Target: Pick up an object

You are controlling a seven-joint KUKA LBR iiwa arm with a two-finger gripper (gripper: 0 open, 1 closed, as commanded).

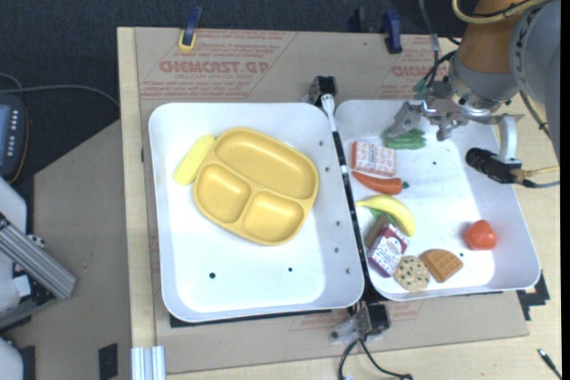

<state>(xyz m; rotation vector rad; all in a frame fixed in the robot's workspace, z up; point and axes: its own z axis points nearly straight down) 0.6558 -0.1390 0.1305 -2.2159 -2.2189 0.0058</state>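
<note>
- Camera view looked down at a slant on a counter [134,191] carrying two shallow white bins side by side, the left bin [178,280] and the right bin [508,218].
- The grey arm [499,40], orange-banded above the wrist, reached in from the right over the far end of the right bin.
- Its gripper [426,116] was low in that bin with its fingers spread; a green object [405,139] lay just below and beside them, and whether it was touched could not be told.
- The right bin also held a white packet [373,157], an orange-red carrot [378,183], a banana [390,211], a dark red packet [386,248], a round cookie [411,272], a brown wedge of toast [441,263] and a red tomato [481,234].
- The tomato sat well apart from the cluster along the bin's left side.
- A yellow compartment plate [256,184] lay tilted in the left bin, a yellow corn cob [193,158] touching its left edge.
</note>
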